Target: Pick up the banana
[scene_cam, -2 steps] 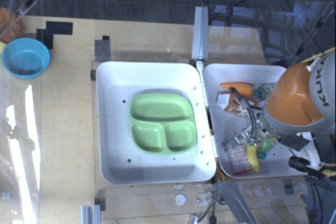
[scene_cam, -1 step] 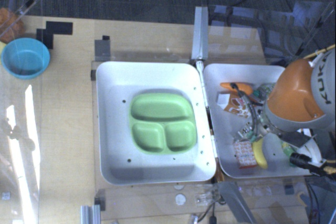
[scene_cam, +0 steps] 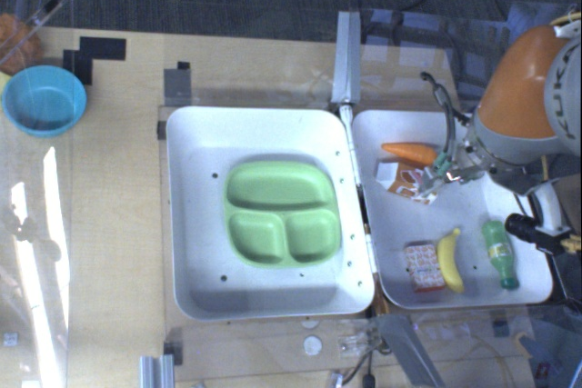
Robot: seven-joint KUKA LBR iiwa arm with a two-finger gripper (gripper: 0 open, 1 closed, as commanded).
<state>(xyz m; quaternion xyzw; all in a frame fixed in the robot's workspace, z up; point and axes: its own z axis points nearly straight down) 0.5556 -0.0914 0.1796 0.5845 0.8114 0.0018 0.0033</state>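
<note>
The banana lies in the right bin, in its near part, close to the near wall. It lies almost along the near-far line, with a slight curve, and nothing grips it. Just on its left is a small red and white packet, which touches it or nearly touches it. On its right, a little apart, a green bottle lies on its side.

Farther from the banana, in the far part of the same bin, there is an orange carrot. Just near of the carrot lies a small orange and white pouch.

The gripper is over this far part, just right of the pouch and well apart from the banana. If its claw is released or clenched, I cannot tell, because it looks too small and blurred. The grey arm with the orange band comes in from the right.

The left bin holds a green tray with three compartments. Far on the left, a blue bowl stands on the bench.
</note>
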